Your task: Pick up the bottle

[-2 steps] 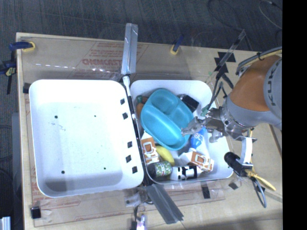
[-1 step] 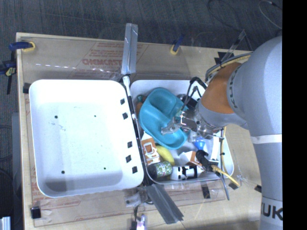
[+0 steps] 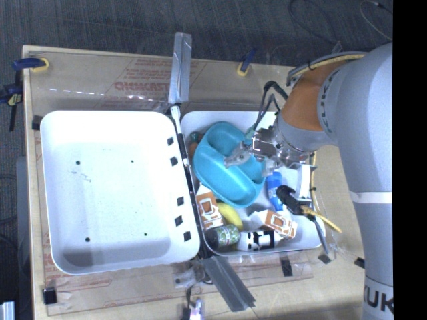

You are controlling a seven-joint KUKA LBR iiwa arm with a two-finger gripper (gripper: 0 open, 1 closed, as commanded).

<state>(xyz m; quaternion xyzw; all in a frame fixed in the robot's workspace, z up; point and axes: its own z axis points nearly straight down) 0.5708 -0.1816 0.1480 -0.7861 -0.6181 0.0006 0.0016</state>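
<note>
Camera view shows the right bin full of things. The bottle looks like the small blue one. It lies just beside a big blue bowl, on the arm's side, partly tucked under the gripper. The gripper hangs over the bowl's edge. It is too blurry to tell if it is apart or together, and nothing shows in it.

The bottle is likely light, hard plastic, smooth and a bit slippery. It could roll. The best hold is probably across its round middle.

There is little room. A yellow thing, a green can and small orange boxes crowd close. The left bin is white and smooth.
</note>
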